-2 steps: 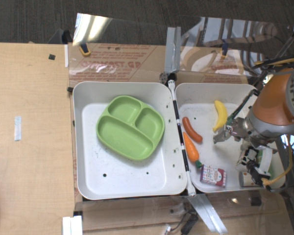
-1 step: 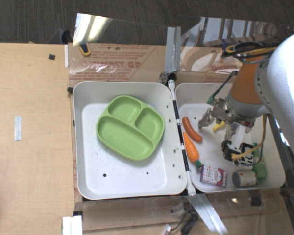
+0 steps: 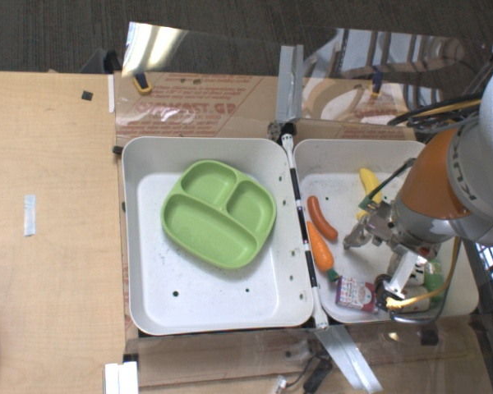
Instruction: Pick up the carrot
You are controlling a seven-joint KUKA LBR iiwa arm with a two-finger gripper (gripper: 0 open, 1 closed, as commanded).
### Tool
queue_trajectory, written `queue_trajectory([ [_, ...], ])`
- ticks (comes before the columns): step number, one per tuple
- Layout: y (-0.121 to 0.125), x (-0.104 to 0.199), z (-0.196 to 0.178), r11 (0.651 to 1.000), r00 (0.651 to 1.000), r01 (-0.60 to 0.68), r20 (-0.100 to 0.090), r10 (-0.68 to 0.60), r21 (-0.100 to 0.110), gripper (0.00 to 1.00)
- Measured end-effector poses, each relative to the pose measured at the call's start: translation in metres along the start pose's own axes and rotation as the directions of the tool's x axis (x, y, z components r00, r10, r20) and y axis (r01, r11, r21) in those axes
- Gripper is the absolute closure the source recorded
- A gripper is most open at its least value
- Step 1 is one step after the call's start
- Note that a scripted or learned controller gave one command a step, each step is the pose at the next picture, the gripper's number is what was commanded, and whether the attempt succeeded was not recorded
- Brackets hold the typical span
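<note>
Right, watch these:
Carrot: lies at the left edge of the right bin, hard against the wall it shares w/ the left bin, green top pointing toward the near rim.
Sausage: just above the carrot, its lower end close to or touching the carrot's upper end. You risk the jaws catching it instead, or taking both.
Gripper: over the middle of the right bin, near the carrot but not on it. Jaws: can't tell if wide or narrow from this angle; nothing visible between them.
Wall risk: carrot sits so tight to the divider that one finger may land on the rim, not beside the carrot.
Roll risk: a round, tapered body may squirt out of a pinch near the thin end.
Clutter: banana behind the wrist, pink packet near the front; the arm could nudge either on approach.
Green plate: in the left bin, well apart, no threat.
</note>
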State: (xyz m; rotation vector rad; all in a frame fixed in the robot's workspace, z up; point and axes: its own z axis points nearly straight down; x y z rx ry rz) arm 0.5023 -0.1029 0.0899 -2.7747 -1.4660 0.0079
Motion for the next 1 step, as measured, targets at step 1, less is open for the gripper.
queue_trajectory([
  [1, 0.0533, 0.0391, -0.0010, 0.990, 0.990, -0.139, 0.001, 0.139, -0.002, 0.00],
])
